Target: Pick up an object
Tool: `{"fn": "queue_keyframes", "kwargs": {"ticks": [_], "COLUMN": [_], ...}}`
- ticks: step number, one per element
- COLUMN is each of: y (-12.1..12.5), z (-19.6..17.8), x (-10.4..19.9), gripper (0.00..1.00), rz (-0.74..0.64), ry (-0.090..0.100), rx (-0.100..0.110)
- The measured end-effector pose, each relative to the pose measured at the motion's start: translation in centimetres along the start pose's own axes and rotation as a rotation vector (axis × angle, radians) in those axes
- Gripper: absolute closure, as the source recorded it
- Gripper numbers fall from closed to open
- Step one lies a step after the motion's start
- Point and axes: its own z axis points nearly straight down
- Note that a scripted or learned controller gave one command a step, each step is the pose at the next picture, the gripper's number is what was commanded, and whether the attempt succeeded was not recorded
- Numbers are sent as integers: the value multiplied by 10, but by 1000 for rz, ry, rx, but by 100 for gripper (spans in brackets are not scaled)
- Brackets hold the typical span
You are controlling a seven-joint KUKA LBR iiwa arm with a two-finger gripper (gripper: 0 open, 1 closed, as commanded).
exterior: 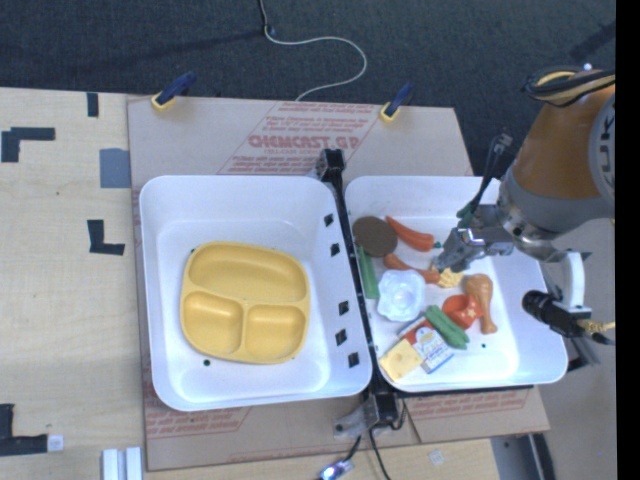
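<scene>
The right bin (520, 363) holds several toy foods: a brown disc (373, 235), an orange-red chili (410, 233), a small carrot (401, 263), a white fried egg (400, 293), a red tomato (459, 310), a drumstick (481, 295), a green pod (446, 326), a yellow cheese wedge (399, 359) and a small printed packet (432, 350). My gripper (452, 258) hangs low over the bin's middle, right above a small yellow piece (450, 280) beside the carrot's tip. Its dark fingers point down and to the left; nothing shows between them.
The left bin (165, 218) carries a yellow three-section plate (243, 301). A black divider clip line (345, 268) runs between the bins. Cardboard lies under both bins, with blue-yellow clamps (174, 90) (397, 99) at its far edge. A cable (315, 48) trails behind.
</scene>
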Motion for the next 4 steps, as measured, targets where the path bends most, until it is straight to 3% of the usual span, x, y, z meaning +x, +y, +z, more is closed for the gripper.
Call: {"fn": "queue_keyframes", "kwargs": {"ticks": [2,3,4], "y": [67,101,95], "z": [10,-9,-10], "x": [75,111,106], "gripper": [100,100,100], "rz": [-5,-4,0], "ry": [0,0,-2], "rx": [-1,-4,0]}}
